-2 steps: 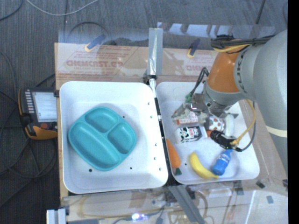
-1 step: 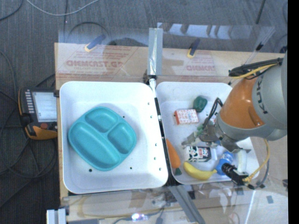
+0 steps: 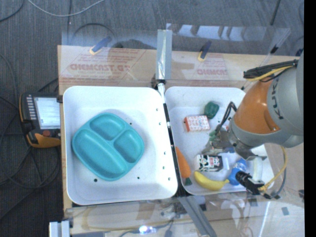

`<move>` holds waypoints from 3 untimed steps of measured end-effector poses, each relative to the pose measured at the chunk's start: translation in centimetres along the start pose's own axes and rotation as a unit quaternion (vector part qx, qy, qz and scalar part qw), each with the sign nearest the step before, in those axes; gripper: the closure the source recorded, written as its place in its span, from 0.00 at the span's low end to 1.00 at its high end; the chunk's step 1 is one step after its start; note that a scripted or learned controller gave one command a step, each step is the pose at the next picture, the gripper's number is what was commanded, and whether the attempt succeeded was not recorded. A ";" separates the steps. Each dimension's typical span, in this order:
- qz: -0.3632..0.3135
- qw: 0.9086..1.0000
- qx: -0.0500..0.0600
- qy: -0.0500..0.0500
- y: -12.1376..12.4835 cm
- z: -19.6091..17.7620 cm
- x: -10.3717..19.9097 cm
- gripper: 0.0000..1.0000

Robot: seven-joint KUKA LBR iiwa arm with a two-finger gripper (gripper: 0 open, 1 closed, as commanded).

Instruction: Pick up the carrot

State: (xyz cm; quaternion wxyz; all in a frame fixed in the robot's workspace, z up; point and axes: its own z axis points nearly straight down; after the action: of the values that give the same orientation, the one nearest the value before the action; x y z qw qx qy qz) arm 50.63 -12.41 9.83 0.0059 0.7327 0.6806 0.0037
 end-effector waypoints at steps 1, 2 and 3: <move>0.267 0.964 0.009 -0.002 -1.6 -8.4 4.1 1.00; 0.080 0.997 0.009 0.000 -2.4 -8.4 3.9 1.00; -0.088 0.996 0.009 0.002 -2.9 -8.4 10.3 1.00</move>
State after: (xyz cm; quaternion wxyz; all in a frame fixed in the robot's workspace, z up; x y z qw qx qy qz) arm 48.40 -1.87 18.20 -0.0019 0.6697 0.7427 -0.0014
